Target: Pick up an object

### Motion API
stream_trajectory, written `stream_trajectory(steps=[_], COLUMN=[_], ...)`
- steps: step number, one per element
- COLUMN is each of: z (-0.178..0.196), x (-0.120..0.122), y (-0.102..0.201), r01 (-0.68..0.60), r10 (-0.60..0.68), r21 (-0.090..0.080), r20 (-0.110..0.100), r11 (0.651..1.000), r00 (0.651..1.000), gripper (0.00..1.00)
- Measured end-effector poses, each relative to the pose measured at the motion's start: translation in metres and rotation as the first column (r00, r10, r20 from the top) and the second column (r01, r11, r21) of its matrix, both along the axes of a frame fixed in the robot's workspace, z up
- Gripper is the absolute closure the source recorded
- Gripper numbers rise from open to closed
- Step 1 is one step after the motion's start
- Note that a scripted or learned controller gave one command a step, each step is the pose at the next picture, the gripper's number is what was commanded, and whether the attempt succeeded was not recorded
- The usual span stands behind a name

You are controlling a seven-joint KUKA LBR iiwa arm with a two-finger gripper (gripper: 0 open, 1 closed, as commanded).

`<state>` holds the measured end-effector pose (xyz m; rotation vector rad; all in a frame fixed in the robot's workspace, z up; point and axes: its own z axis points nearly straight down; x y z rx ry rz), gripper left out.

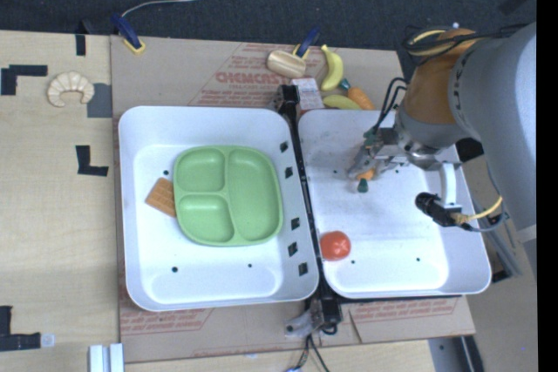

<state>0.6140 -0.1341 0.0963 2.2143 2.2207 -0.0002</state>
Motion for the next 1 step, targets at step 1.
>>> stream_trajectory(steps=[1], z=[0.0885], x=[0.0236], y=[0.0741], r01=[0.001], r10=[-0.001], r21=[0.004], r20=[-0.003], r11=[1.0], r00=[1.0], gripper=[1.0])
